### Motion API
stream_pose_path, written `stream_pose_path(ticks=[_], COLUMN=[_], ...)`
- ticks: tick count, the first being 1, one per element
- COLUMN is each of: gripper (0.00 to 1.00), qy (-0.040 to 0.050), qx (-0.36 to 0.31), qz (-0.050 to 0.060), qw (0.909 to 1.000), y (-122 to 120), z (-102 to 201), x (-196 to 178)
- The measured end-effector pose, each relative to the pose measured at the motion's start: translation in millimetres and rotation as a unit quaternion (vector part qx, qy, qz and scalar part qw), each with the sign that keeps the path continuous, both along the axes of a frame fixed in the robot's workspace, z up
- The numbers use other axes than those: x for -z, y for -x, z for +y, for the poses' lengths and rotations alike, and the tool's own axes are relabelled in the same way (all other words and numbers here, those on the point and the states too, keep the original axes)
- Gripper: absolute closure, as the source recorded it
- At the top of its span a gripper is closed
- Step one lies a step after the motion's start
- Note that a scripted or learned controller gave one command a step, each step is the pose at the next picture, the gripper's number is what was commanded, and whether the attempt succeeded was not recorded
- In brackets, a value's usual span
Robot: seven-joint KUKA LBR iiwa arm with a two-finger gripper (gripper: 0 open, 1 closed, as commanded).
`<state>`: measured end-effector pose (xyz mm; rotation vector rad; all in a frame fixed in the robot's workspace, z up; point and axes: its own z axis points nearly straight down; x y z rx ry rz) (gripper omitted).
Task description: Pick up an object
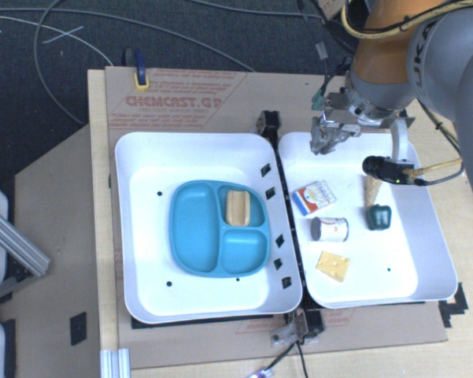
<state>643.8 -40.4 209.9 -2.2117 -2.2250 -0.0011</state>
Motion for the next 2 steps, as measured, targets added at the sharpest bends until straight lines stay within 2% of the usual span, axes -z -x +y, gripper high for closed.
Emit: stream_pose_path(ticks=[1,2], gripper=[1.0,1.0], qy=[0.0006,-0.0001], qx=[0.0,0.0], qz=[-0.002,0.0], qw=[1.0,1.0], y=[-2.0,11.9], z=[57.5,117.4], x=[-14.6,-19.4])
